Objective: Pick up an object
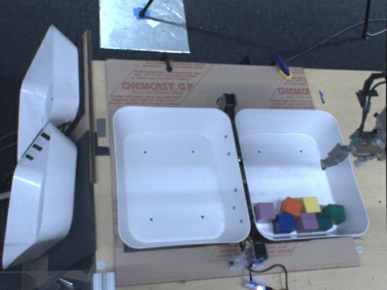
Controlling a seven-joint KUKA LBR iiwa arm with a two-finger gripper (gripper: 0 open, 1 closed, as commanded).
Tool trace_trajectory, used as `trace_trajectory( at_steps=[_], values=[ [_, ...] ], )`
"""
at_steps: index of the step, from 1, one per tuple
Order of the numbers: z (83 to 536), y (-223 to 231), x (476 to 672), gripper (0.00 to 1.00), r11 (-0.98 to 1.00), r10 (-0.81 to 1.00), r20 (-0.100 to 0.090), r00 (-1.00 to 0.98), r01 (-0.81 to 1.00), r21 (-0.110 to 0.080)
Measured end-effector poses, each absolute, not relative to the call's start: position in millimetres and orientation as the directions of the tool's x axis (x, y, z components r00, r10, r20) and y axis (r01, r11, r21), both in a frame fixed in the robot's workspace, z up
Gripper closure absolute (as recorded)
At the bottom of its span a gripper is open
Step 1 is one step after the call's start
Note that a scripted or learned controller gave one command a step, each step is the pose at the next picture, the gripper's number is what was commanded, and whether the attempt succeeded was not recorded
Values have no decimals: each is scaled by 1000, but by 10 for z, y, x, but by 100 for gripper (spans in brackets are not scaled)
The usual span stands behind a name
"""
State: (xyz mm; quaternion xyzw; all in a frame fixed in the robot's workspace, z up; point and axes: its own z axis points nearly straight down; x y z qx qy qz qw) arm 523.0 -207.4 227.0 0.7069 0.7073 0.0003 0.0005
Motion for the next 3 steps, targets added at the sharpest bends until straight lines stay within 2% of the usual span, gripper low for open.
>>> trace_trajectory(
  at_steps=[1, 2, 3],
  values=[
    [1734, -2129, 5270, 0, 0, 1000, 1, 0, 1000, -3],
    [1147, -2105, 5187, 0, 0, 1000, 1, 0, 1000, -4],
    [854, -2102, 5184, 0, 0, 1000, 0, 0, 1000, -1]
  ],
)
